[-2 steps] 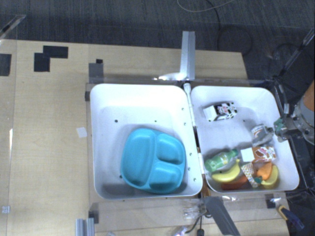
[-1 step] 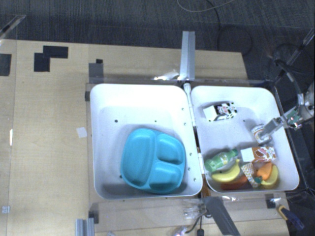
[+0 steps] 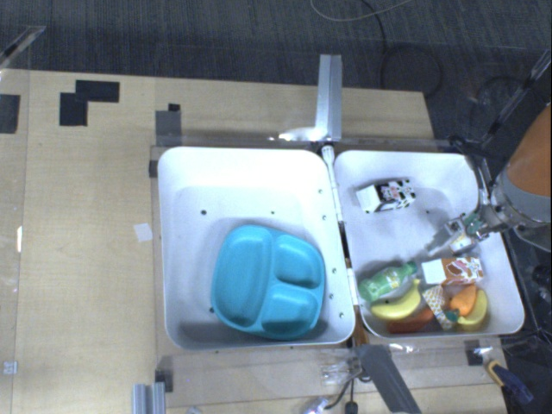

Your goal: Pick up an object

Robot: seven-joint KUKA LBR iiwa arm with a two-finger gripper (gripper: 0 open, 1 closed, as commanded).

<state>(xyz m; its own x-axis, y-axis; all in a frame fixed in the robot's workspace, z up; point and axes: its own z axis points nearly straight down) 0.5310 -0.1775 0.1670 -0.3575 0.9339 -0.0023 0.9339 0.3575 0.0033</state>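
In the right bin (image 3: 448, 166) a heap of small objects lies along the front edge: a green packet (image 3: 385, 279), a yellow banana (image 3: 397, 307), a white cube (image 3: 431, 272), an orange-and-white packet (image 3: 464, 270) and an orange fruit-like piece (image 3: 466, 300). A small white box with dark print (image 3: 385, 195) lies alone toward the back. My gripper (image 3: 457, 234) hangs low over the right side of this bin, just above and behind the heap, close to the white cube. Nothing can be seen held in it.
The left bin (image 3: 198, 179) holds a blue divided plate (image 3: 269, 280) at its front. A metal post (image 3: 329, 93) stands behind the wall between the bins. The grey arm with its orange band (image 3: 528, 158) comes in over the right bin's right rim.
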